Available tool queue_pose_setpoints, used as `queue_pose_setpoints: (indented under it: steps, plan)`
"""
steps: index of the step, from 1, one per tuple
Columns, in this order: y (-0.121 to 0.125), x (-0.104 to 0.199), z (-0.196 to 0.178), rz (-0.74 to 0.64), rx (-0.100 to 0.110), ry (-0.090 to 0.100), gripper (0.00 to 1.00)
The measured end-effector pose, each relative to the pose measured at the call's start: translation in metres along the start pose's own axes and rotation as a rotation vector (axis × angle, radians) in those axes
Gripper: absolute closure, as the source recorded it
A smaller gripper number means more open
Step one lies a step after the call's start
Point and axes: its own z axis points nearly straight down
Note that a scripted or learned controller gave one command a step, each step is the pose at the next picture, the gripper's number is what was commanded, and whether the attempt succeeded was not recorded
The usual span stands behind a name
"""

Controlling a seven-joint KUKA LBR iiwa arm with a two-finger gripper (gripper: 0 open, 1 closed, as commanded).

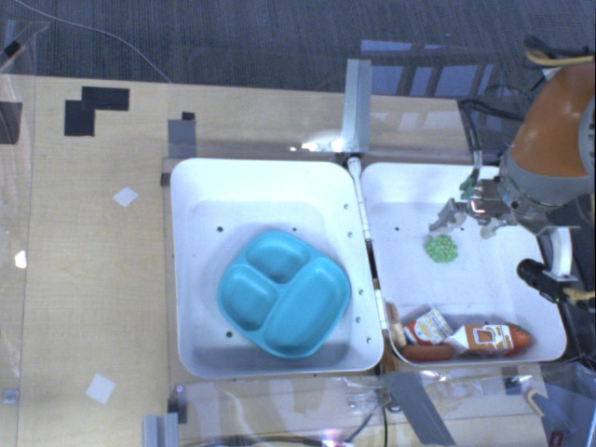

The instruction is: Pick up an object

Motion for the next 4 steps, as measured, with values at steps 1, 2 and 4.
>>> queue_pose_setpoints:
  steps: [1, 2, 4]
  plan:
    - [-0.004, -0.008, 0.101, 0.061, -0.008, -0.001, 0.0]
    - [0.034, 0.003, 0.102, 0.049, -0.007, -0.001, 0.0]
    - [0.052, -0.027, 0.103, -0.005, -0.003, -0.001, 0.0]
